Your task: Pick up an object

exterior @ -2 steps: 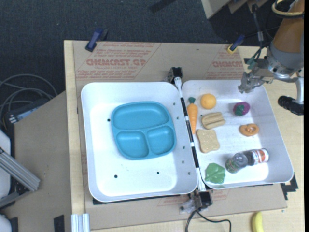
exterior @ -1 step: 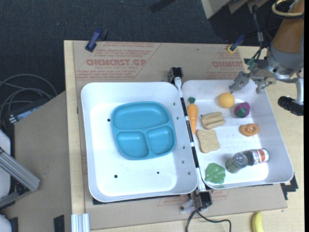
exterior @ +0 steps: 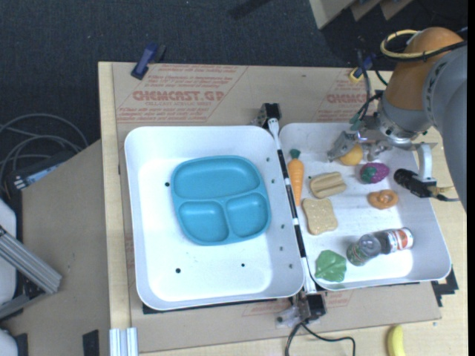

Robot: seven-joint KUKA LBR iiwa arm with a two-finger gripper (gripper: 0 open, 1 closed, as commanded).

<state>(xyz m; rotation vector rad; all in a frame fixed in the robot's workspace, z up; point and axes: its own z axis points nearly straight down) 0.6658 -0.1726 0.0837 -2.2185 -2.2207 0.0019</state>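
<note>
Reaching in from the right, grey arm w/ orange band (exterior: 415,69) places its two-finger gripper (exterior: 356,145) low over the rear of the right white bin (exterior: 438,232). Fingers straddle a small yellow rounded object (exterior: 352,155); it sits between the fingertips, resting on or just above the bin floor, cannot tell which. Object: smooth, glossy, lemon-like, partly hidden by gripper.

Other items, right bin:
- purple-green knobbly toy (exterior: 374,172), just beside the yellow object
- orange plastic carrot (exterior: 295,175) along the left wall
- tan bread-roll piece (exterior: 327,185)
- tan toast slice (exterior: 319,216)
- orange spiral pastry piece (exterior: 383,198)
- green leaf-shaped piece (exterior: 331,265)
- clear bottle lying on its side, red cap (exterior: 380,244)

Left white bin (exterior: 148,258): blue three-compartment plastic tray (exterior: 220,199), approx. centred.
</note>
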